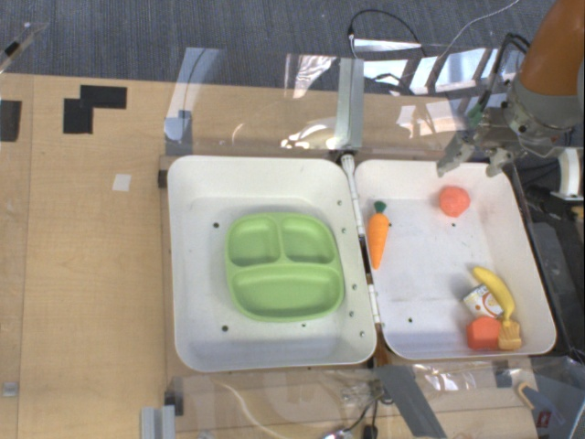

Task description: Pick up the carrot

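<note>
The carrot [377,235] is orange with a green top and lies lengthwise in the right bin [430,291], close to its left wall. My gripper [475,161] hangs over the bin's far right corner, well to the right of the carrot and beyond it. Its two fingers [452,160] are spread apart with nothing between them. A round orange-red fruit [454,200] lies just below the gripper.
A green divided plate [283,265] sits in the left bin [196,273]. A banana [494,292], a small white carton [480,302] and an orange block [483,333] are clustered at the right bin's near right corner. A metal post [350,103] stands behind the bins.
</note>
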Robot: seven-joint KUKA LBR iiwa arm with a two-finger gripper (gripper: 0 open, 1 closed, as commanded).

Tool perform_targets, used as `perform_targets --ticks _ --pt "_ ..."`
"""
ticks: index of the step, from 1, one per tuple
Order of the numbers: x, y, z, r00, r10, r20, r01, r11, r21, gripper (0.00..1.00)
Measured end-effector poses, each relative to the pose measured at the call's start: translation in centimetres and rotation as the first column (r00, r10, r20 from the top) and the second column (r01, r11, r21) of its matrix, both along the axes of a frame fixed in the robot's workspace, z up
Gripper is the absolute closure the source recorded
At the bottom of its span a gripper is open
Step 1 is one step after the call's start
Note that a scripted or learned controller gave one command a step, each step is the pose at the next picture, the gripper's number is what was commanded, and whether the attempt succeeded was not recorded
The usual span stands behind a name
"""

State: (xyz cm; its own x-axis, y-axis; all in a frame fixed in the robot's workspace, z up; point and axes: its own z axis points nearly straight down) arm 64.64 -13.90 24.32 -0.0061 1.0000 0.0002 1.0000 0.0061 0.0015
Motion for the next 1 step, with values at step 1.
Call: perform_targets --ticks 1 --pt "1.80 5.51 -12.54 0.995 -0.099 -0.003 0.099 0.995 0.001 0.00"
